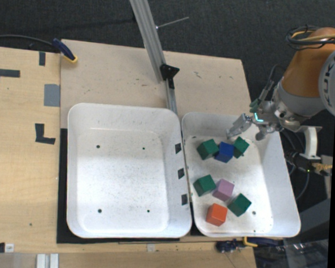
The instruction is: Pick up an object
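Jaws [248,127]: raised over the far end of the right bin [277,182], two fingers visibly spread apart, nothing between them; released. They hang just above and beside the far cluster of blocks, a likely approach position for a descent onto one of them.

Far cluster: green block [208,149], blue block [225,151] and a second green block [241,146], touching or nearly so in a row. Tight packing leaves little finger room; the outer green ones look the easier candidates.

Near cluster: green block [204,185] beside a purple block [224,189], another green block [240,204] just right of it, orange block [217,214] nearest the front rim. All lie loose on the bin floor, none lifted; the pick is not yet made.

Left bin [78,153]: white, shallow, dark speckling on its floor.

Arm [307,71]: grey with orange band, entering from the right.

Worktop [19,150]: pale wood board with grey and dark tape marks at left; a slanted metal rail [148,30] runs down to the join between the bins. Dark carpeted floor beyond; cables at right.
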You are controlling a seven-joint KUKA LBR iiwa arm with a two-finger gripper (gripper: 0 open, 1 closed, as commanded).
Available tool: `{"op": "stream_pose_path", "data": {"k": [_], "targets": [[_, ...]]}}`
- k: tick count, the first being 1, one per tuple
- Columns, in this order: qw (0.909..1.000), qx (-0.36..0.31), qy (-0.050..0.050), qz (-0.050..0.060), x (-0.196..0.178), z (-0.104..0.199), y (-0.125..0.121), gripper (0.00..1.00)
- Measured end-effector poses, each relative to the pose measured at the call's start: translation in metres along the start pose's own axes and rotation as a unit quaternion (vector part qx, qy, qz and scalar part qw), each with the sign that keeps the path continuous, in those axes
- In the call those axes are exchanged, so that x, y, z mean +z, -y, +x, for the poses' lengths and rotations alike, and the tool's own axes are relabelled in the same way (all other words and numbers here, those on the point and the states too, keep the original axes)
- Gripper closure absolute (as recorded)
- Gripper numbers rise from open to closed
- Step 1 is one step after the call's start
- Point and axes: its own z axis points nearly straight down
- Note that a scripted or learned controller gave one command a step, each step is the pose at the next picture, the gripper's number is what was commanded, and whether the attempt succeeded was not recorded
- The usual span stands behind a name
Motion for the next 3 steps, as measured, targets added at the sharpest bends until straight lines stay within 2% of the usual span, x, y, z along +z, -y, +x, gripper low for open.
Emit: {"op": "stream_pose_path", "data": {"k": [1, 2, 3], "targets": [[1.0, -0.001, 0.001, -0.002, -0.003, 0.0, -0.001, 0.0], [1.0, 0.0, 0.001, 0.001, 0.055, -0.01, 0.001, 0.0], [1.0, 0.0, 0.002, -0.006, 0.105, -0.006, -0.01, 0.0]]}}
